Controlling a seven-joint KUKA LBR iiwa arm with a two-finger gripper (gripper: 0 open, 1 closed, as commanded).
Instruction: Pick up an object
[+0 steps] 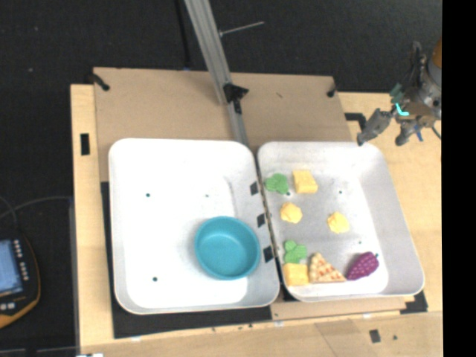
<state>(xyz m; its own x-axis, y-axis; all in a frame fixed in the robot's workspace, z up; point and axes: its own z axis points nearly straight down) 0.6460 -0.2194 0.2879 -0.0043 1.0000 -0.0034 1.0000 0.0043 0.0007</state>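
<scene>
Pizza slice [324, 269] points up-left; hand [388, 127] well apart.

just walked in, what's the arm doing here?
Nothing is picked yet. The gripper sits open at the upper right, above the far corner of the right bin, with nothing between its fingers. That bin holds toy food: two green pieces, several yellow ones, a pizza slice and purple grapes. The left bin holds a blue bowl. Which item it will go for can't be told.
</scene>
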